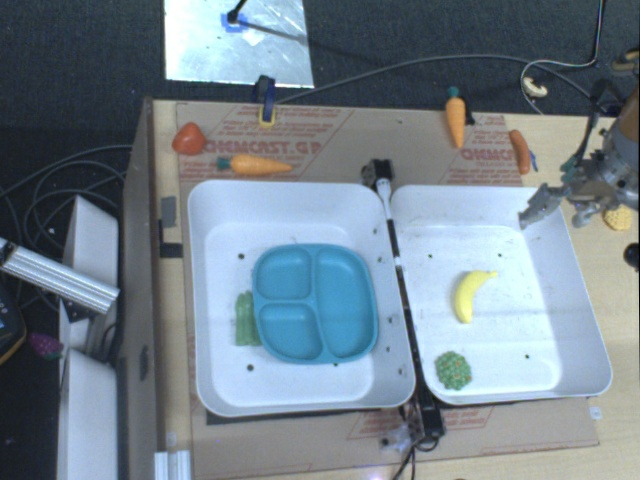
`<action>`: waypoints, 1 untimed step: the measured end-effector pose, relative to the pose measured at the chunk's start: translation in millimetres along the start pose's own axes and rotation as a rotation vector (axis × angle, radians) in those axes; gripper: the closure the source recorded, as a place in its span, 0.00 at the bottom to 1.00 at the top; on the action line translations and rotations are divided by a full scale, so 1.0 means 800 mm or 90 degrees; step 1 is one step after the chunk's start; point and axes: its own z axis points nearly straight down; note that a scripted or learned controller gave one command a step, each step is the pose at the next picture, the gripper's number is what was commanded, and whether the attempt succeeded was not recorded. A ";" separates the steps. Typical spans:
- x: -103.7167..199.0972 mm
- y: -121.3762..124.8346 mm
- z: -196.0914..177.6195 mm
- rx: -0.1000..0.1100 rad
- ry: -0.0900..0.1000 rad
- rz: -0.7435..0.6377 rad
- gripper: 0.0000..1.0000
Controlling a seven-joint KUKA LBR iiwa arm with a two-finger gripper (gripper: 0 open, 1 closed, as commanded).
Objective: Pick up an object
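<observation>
A yellow toy banana [473,294] lies in the middle of the right bin [583,320]. A green bumpy ball-like toy [453,370] sits near that bin's front wall. In the left bin [212,258] rests a blue divided plate [315,303], with a green toy piece [245,320] against its left side. My gripper [560,211] hangs over the right bin's far right corner, above and to the right of the banana. Its fingers are spread open with nothing between them.
Outside the bins, on the cardboard behind them, lie a carrot [260,165], a red-orange toy [188,139], an upright carrot [455,118] and another orange piece [519,151]. A yellow item [620,218] sits just right of the gripper. Cables run along the back.
</observation>
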 end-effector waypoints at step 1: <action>0.053 -0.061 0.144 0.003 0.001 0.001 0.00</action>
